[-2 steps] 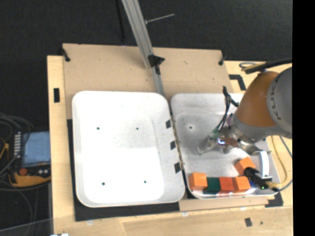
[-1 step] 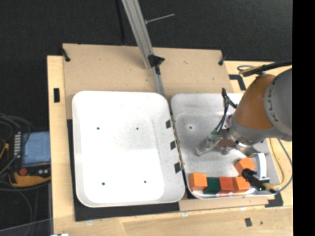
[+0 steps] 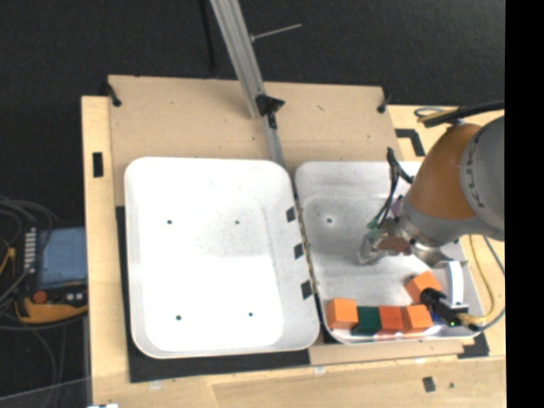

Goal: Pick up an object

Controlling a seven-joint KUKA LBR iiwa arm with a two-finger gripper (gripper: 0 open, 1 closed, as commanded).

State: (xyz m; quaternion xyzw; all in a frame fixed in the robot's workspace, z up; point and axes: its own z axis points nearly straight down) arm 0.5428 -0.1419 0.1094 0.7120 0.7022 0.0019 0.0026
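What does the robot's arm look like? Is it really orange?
Partly! The arm is a fat, rounded grey tube with a big orange band above the wrist. Thin cables, some dark and one greenish, run down its side to the tool, which is small, grey and metal-looking. It is too blurry to see any markings.

two white bins (image 3: 212, 257), four orange blocks (image 3: 343, 313), one green block (image 3: 369, 320)
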